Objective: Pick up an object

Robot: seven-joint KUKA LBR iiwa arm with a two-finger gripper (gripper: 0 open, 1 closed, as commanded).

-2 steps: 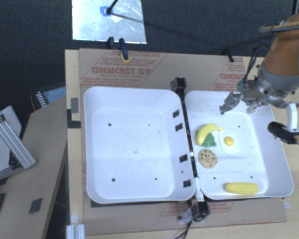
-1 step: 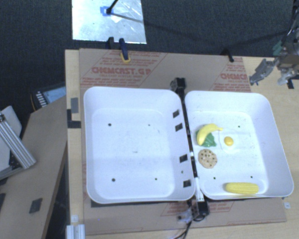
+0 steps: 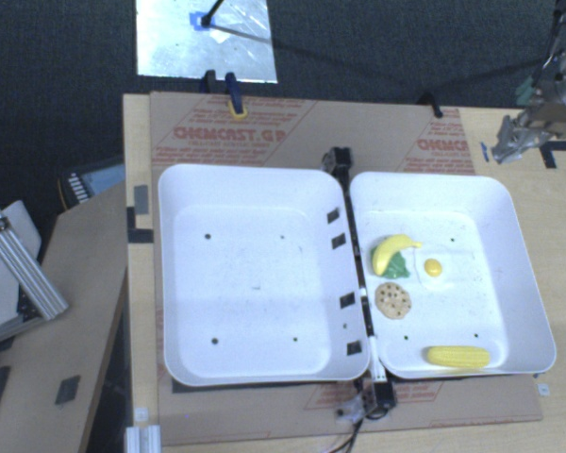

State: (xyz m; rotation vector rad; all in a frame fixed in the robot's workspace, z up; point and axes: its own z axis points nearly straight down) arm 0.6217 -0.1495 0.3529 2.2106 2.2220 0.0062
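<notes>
your gripper (image 3: 511,144) sits at the upper right edge of the frame, off the bins — can't tell its state. in the right bin (image 3: 524,253): banana (image 3: 392,249), cookie (image 3: 393,300), fried egg (image 3: 433,268), corn cob (image 3: 457,356) near the bottom

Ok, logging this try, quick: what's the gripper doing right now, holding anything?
Gripper: up beyond the right bin's far corner, nothing seen in it; open or shut cannot be told.
</notes>
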